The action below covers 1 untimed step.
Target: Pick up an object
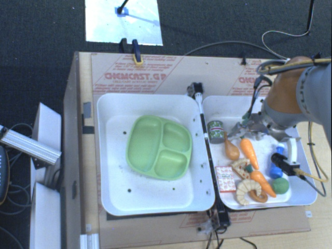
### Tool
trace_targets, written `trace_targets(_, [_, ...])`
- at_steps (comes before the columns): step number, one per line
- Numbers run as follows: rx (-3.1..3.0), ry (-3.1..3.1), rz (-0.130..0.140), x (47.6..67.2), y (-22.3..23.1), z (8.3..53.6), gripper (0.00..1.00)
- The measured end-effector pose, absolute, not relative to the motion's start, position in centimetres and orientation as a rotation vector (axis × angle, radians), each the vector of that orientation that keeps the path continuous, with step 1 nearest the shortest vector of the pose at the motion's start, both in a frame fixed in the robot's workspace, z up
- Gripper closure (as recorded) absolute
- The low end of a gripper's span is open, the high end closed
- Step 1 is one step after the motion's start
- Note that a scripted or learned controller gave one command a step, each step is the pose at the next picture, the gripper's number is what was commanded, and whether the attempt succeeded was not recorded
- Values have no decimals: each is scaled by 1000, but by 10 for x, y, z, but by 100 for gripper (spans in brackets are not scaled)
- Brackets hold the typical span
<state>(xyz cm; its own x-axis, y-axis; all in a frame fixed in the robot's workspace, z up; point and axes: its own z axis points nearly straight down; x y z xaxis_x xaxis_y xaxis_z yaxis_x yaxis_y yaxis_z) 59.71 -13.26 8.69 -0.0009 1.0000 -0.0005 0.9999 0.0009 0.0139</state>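
Gripper hangs low over the crowded bin, presumably placed to reach a toy; whether it is apart or closed, cannot tell; nothing seen held; carrot lies just by its tip, the likeliest target; can beside it, toward the divider.

- Left bin: plain white.
- Right bin: plain white.
- Divided plate: pale green, no pattern.
- Small can: dull green label, grey top.
- Upper carrot: orange.
- Lower carrot: orange.
- Pear-shaped piece: yellow-orange.
- Flat packet: white with red print, detail too small to read.
- Ball: green.
- Small piece: blue.
- Curled piece: tan and cream.
- Arm: grey, orange band.
- Bench board: pale brown, red lettering.
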Motion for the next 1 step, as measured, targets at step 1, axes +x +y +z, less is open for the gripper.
trace_targets(1, [2219,2222,1,584,-130,130,0])
